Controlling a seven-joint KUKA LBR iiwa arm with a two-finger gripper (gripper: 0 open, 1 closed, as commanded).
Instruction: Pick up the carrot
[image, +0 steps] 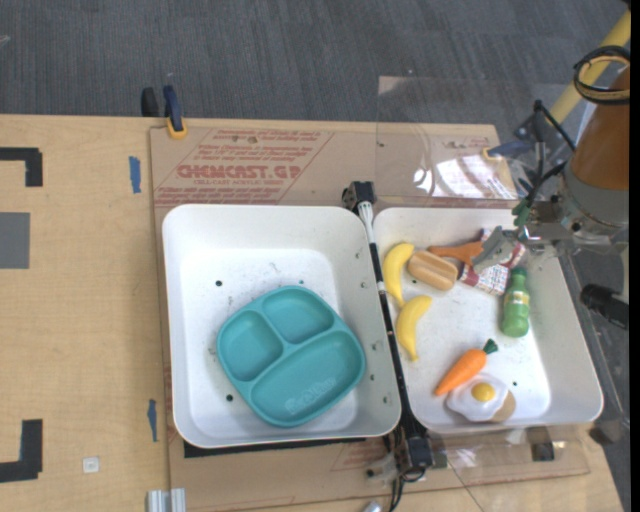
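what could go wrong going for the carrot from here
1. The carrot lies with its tip against the fried egg, so a grasp there may catch or push the egg too.
2. The gripper sits at the far end of the right bin, over the hot dog and a red packet; moving down the bin it may knock the green bottle in between.

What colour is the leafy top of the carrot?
Green. The carrot is orange with a small green top, seen in the camera view, in the right bin.
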